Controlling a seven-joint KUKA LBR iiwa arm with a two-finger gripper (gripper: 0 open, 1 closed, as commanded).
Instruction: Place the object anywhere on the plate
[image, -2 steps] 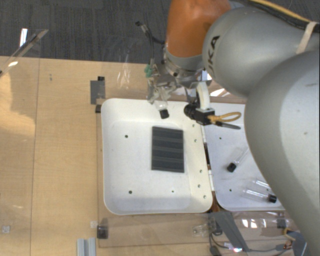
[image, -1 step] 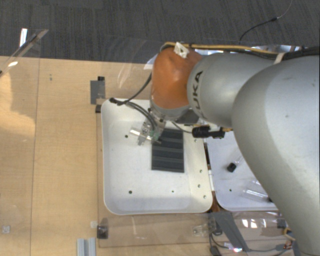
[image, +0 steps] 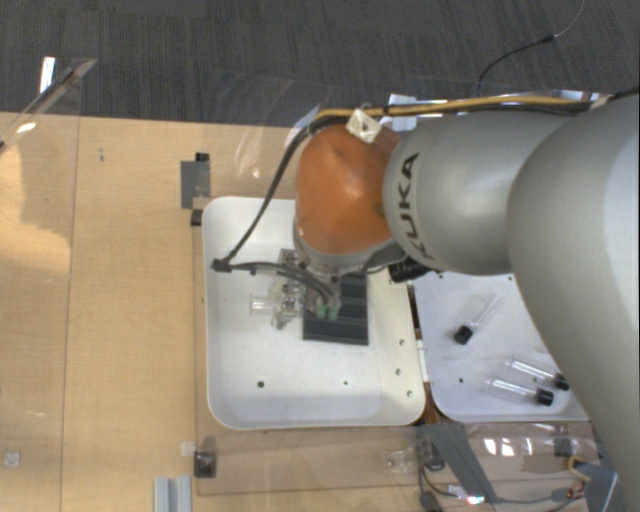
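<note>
The desk (image: 100, 330) looks like pale, matt wood grain. The left bin (image: 300, 400) under the tool (image: 290, 300) is smooth white plastic with a faint sheen. The arm's grey shell (image: 480, 200) is satin, its orange band (image: 340, 195) glossy. Right of the tool lie clear tubes (image: 520, 380) with black caps.

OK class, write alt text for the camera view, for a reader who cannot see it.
A grey KUKA arm with an orange band reaches from the right over the left white bin, its gripper above a dark plate. Clear tubes with black caps lie in the right bin.
</note>
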